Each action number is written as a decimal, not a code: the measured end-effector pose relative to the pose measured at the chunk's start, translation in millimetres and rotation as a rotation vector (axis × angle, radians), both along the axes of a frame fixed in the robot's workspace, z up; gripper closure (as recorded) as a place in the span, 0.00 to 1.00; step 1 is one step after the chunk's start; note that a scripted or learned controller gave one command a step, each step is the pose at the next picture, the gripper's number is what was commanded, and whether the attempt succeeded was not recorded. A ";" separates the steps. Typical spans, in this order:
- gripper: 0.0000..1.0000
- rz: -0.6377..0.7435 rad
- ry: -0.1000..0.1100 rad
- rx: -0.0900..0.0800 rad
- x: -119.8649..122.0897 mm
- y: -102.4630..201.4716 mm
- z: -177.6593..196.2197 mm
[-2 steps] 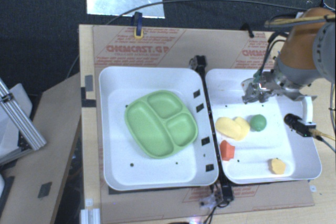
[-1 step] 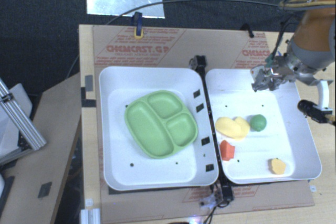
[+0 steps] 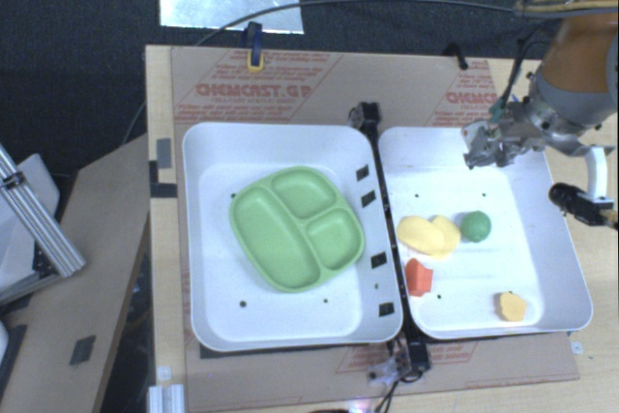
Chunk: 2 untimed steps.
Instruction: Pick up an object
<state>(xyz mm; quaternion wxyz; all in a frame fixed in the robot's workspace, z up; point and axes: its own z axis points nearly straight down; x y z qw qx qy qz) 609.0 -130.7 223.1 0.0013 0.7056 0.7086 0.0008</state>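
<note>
Yellow lump [image 3: 428, 234], green ball [image 3: 475, 226], untouched below my gripper [image 3: 481, 150]. It hangs high over the right bin [image 3: 571, 276]; grip state unreadable. Pick not started.

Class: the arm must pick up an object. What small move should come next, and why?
Probably move the gripper down the view toward the green ball: it hangs over the right bin's far end, and the ball looks nearest.

grey arm [image 3: 566, 106], orange band [image 3: 585, 48] above wrist, small grey metal pincer [image 3: 481, 150], dark cable [image 3: 556, 0].
</note>
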 end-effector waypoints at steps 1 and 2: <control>1.00 0.005 0.001 0.002 -2.8 55.1 11.0; 1.00 0.006 0.001 0.002 -1.9 102.6 16.0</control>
